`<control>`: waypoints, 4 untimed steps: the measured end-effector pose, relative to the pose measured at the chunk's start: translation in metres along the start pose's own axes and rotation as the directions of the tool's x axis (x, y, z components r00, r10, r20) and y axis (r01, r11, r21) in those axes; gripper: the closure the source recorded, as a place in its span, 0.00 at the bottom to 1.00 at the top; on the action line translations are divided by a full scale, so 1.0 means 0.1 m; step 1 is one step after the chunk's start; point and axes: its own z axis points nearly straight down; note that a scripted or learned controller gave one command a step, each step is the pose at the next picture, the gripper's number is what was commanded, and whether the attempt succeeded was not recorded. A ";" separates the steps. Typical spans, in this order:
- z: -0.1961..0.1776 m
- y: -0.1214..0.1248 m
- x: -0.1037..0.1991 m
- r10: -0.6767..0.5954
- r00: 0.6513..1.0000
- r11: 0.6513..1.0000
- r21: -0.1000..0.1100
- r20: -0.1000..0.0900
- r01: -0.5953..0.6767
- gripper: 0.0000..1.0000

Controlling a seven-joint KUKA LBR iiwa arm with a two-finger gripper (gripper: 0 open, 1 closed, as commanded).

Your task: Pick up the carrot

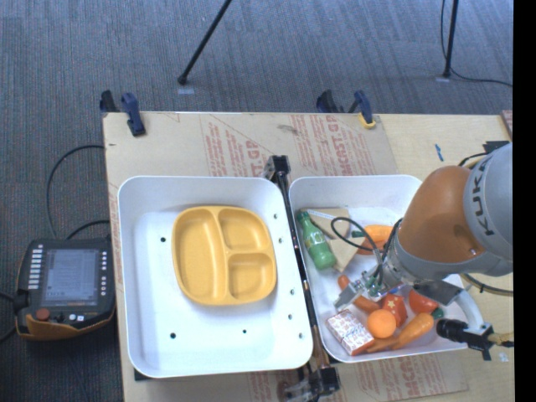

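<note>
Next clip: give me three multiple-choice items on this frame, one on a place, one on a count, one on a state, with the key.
1. Where does the yellow plate lie?
A. in the left bin
B. in the right bin
C. on the floor

2. How many compartments does the plate have?
A. two
B. three
C. five

3. How does the green bottle sit?
A. upright on its base
B. lying on its side
C. resting on the plate

Key:
1 A, the plate sits mid-floor of the left bin.
2 B, one long section and two smaller ones show.
3 B, the bottle lies along the right bin's left side, cap toward the far wall, while the carrot lies near the front wall.
</note>
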 end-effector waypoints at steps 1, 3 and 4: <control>-0.10 0.00 -0.01 0.006 1.000 1.000 0.000 -0.001 -0.006 1.00; -0.71 -0.20 -0.24 0.200 0.980 0.980 0.000 0.000 -0.200 0.00; -0.03 -0.23 0.14 0.183 0.983 0.983 -0.006 0.003 -0.183 0.00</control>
